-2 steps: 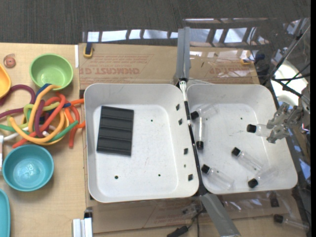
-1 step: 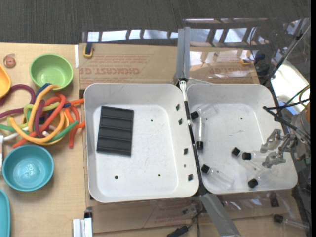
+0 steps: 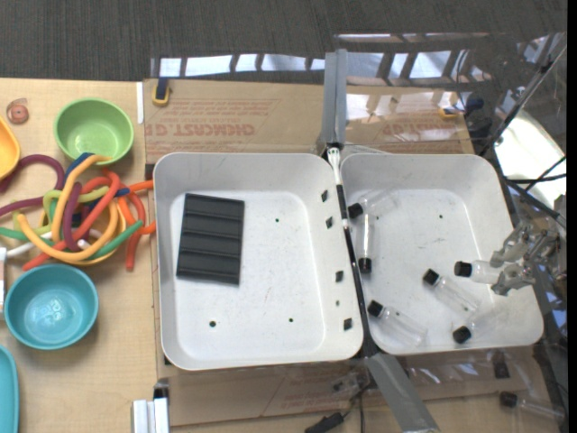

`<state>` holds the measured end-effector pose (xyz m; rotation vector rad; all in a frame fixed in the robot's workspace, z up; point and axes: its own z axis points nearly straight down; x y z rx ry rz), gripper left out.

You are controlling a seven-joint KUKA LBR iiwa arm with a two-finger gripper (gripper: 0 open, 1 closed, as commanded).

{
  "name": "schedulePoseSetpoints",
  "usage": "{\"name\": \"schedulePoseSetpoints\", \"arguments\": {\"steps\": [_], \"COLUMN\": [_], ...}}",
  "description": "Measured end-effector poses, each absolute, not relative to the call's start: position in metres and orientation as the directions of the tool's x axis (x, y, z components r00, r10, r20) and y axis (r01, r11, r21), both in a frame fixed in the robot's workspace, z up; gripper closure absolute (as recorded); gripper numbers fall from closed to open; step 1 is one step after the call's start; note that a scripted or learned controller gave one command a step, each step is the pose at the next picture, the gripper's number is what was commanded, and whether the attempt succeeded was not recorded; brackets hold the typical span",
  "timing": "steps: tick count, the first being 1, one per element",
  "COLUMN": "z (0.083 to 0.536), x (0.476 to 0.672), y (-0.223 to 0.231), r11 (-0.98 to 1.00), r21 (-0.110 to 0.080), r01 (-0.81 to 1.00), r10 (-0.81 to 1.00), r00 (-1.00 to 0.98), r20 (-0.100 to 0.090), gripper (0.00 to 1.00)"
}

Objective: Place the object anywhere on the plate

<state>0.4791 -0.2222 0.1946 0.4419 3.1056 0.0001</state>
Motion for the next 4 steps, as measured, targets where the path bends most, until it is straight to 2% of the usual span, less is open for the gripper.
{"name": "schedulePoseSetpoints", "arguments": {"steps": [1,2,3,4], "z": [0.178,0.171,0.173,0.197], "x": [0.484,0.581,0.556,0.608], "y": [-0.221,-0.22,-0.221,-0.221], "r11": [0.993,0.999,0.994,0.994], "r21": [0.001,0.001,0.001,0.0], "r01": [0.114,0.034,-0.107,-0.106], "r10": [0.114,0.034,-0.107,-0.106], "r00": [-0.993,-0.999,-0.994,-0.994], "r20": [-0.001,-0.004,-0.003,-0.006], "gripper": [1.0,1.0,1.0,1.0]}}
